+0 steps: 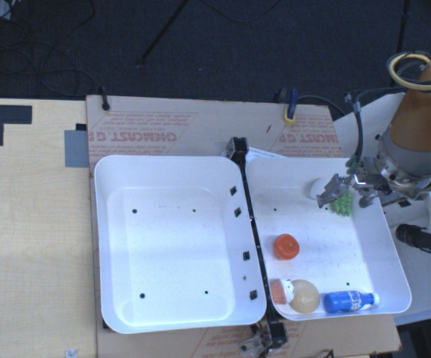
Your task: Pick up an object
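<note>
Meanwhile, metal jaws [340, 191] hover beside a leafy green object [342, 205], their grip state unreadable, above the smooth right bin [394, 263].

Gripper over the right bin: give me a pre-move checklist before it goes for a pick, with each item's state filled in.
1. Gripper is over the right bin, near its far edge: ok.
2. A target lies close by: the green object sits right beside the gripper: ok.
3. Something is already held between the fingers: cannot tell.
4. Other candidates lie apart from the gripper: orange object mid-bin; blue bottle along the near wall: ok.
5. Beige round object has room around it for a grasp: not ok, it touches the small orange piece in the corner.
</note>
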Controlling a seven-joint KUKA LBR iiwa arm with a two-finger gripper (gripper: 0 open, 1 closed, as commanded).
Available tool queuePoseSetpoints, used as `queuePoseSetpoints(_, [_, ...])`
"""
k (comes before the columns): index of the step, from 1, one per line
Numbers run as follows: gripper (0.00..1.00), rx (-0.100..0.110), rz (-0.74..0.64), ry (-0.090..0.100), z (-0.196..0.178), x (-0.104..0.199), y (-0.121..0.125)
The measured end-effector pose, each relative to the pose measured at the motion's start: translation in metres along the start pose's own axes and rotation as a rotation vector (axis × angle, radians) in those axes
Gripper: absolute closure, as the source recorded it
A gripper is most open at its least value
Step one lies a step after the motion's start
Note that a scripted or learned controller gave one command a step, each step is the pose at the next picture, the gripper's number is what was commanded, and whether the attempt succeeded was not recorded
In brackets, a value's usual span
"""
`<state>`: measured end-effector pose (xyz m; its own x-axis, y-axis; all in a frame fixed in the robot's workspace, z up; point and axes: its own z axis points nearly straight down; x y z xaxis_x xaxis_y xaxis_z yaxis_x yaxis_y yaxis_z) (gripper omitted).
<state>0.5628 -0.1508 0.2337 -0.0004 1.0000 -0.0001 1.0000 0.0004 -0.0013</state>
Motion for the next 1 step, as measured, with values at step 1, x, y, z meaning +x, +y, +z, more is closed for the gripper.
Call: queuePoseSetpoints(1, [0.00, 0.012, -0.003, 0.004, 0.1239, 0.0457, 0.0000])
